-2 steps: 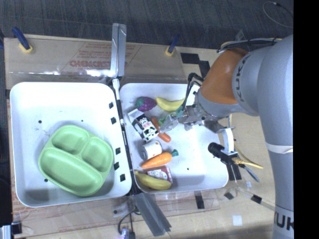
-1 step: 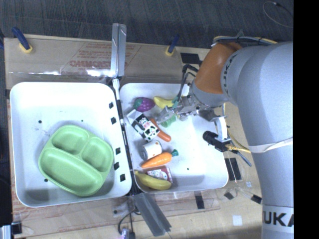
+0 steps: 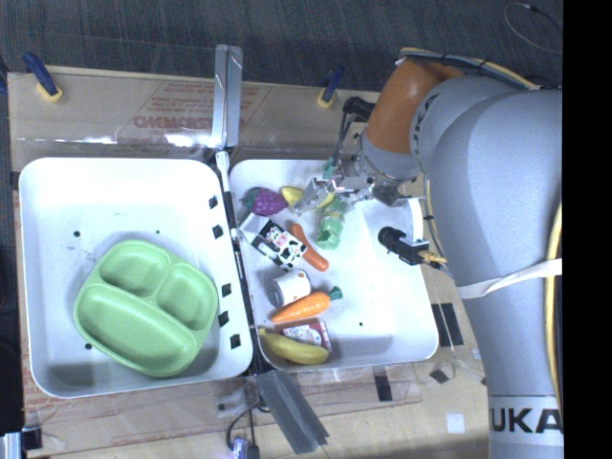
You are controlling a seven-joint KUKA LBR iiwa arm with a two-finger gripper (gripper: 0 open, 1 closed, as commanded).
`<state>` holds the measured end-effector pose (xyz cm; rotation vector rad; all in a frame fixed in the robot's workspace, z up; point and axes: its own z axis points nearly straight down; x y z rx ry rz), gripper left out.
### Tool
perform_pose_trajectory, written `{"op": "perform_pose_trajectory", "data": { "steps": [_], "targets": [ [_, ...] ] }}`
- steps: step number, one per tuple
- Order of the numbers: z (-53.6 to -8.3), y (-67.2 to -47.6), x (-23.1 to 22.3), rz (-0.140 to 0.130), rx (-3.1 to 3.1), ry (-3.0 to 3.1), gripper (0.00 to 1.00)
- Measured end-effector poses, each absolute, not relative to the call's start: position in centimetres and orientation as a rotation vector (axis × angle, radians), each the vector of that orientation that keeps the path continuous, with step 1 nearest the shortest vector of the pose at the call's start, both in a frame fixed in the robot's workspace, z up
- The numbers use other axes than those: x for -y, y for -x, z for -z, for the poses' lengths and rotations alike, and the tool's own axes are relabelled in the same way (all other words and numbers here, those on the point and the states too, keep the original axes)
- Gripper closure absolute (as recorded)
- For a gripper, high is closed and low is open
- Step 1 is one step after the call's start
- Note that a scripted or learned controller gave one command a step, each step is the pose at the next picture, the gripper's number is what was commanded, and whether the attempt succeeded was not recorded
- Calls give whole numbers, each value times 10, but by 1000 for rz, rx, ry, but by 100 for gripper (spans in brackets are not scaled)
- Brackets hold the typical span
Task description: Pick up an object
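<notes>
My gripper [image 3: 332, 187] hangs over the back of the right bin [image 3: 382, 328], reaching in from the right. Right under it lie a yellow toy [image 3: 293, 196] and a pale green toy [image 3: 332, 226]. A purple toy [image 3: 265, 201] sits to their left. Further forward are a small carrot [image 3: 311, 249], a black-and-white cow-patterned block [image 3: 278, 244], a white cup [image 3: 292, 284], a large orange carrot [image 3: 304, 306], a red-and-white packet [image 3: 308, 333] and a banana [image 3: 292, 349]. Nothing is seen held.
The left bin [image 3: 48, 199] holds a green divided plate [image 3: 145, 306]. A dark-marked wall [image 3: 228, 256] separates the two bins. The grey arm [image 3: 488, 189] covers the right bin's right rim. Bare white floor lies at the right bin's middle right.
</notes>
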<state>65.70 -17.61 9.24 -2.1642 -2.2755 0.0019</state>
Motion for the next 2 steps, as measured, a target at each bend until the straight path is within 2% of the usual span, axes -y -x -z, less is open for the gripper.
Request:
{"op": "perform_pose_trajectory", "data": {
  "steps": [1, 2],
  "targets": [
    [-103, -658, 175, -3, 2282, 2157, 100],
    [-205, -658, 124, 5, 2311, 2132, 100]
  ]
}}
